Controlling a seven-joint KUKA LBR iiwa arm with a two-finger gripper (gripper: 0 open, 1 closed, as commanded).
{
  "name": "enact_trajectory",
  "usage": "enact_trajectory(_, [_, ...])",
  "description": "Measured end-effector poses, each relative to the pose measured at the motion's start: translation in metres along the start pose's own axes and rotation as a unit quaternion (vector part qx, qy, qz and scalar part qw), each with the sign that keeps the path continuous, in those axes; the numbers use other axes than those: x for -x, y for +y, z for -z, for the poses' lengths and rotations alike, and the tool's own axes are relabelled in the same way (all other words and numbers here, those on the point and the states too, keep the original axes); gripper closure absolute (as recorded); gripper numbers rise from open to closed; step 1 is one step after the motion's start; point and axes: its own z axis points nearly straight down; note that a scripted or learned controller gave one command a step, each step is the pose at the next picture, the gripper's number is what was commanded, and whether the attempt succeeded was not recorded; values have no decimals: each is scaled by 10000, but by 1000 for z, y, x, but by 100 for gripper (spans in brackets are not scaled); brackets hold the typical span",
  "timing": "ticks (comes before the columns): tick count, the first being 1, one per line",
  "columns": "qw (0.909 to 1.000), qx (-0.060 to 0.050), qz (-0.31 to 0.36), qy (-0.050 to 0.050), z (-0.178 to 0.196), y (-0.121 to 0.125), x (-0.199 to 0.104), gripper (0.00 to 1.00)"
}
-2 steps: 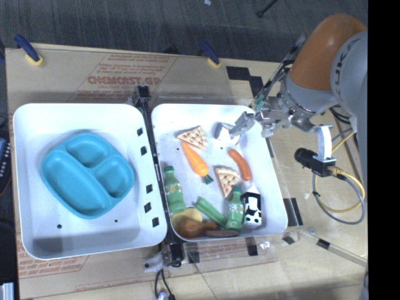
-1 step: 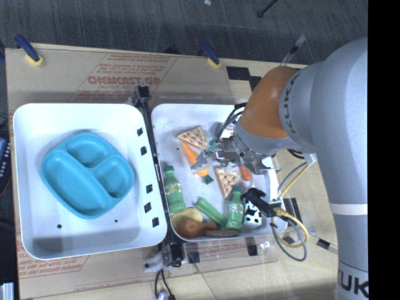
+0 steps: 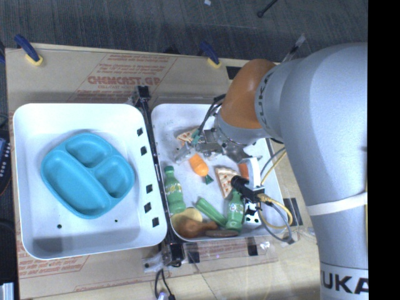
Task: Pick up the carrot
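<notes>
The carrot, short, orange, green-tipped, lies mid right bin, near two pizza slices and perhaps two green bottles. End effector state: cannot tell.

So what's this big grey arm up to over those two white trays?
The grey arm is reaching into the right bin, which holds a jumble of toy food. Its gripper sits low, just above and beside the small orange carrot, which lies on the bin floor and is not lifted. Nearby are pizza slices, green bottles and other pieces. The left bin holds a blue divided plate.
</notes>
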Motion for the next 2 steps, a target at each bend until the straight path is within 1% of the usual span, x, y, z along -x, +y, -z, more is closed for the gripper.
enact_trajectory(1, [10000,-10,36,-4,11,1,0,100])
enact_trajectory(2, [9996,1,-270,-17,42,13,-9,100])
